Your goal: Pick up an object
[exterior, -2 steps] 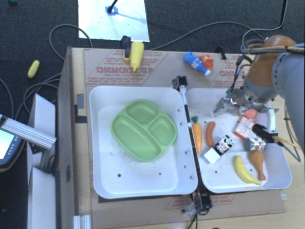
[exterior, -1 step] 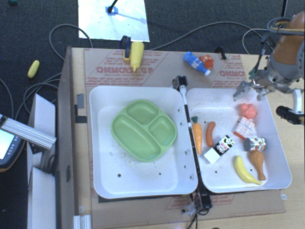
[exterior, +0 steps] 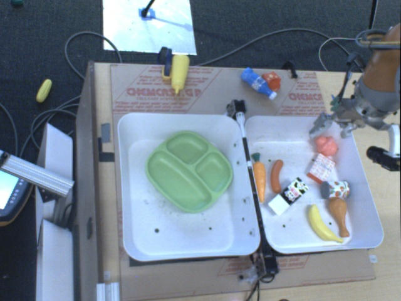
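Over the right bin's point(exterior: 369, 221) far right corner the gripper point(exterior: 334, 125) hangs with fingers apart and holding nothing, just above the pink toy point(exterior: 326, 145); the pickup remains undone.

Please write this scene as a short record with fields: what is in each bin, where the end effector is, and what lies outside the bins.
left bin: green divided plate
right bin: carrot, sausage, black-and-white carton, banana, drumstick, pink ball, red-and-white packet, small can
end effector: above the right bin's far edge, near the pink ball
outside the bins: yellow bottle, blue bottle
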### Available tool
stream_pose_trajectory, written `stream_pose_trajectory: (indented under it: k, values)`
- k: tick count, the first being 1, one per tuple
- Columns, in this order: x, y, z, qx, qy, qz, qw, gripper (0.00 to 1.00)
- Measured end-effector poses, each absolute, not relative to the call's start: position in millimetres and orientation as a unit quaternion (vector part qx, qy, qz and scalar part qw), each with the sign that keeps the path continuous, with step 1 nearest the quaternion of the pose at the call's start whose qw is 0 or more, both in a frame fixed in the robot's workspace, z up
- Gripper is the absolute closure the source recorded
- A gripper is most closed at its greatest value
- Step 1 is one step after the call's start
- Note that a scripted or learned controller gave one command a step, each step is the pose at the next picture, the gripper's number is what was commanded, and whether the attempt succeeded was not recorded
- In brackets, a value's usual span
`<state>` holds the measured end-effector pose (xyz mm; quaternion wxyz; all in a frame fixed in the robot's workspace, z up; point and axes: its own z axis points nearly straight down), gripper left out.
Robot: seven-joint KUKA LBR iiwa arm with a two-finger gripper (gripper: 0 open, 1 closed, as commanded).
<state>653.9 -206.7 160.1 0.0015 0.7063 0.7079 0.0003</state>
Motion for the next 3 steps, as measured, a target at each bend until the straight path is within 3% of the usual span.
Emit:
stream_pose_trajectory:
  k: [1, 2, 3]
  values:
    - [665.2, -205.6, 84.2, 0.706, 0.709, 0.0001, 0.000, 0.00]
    - [666.9, -206.3, 97.3, 0.705, 0.710, 0.0010, 0.003, 1.00]
    - [656.6, -139.0, 169.1, 0.705, 0.709, 0.0019, 0.002, 1.00]
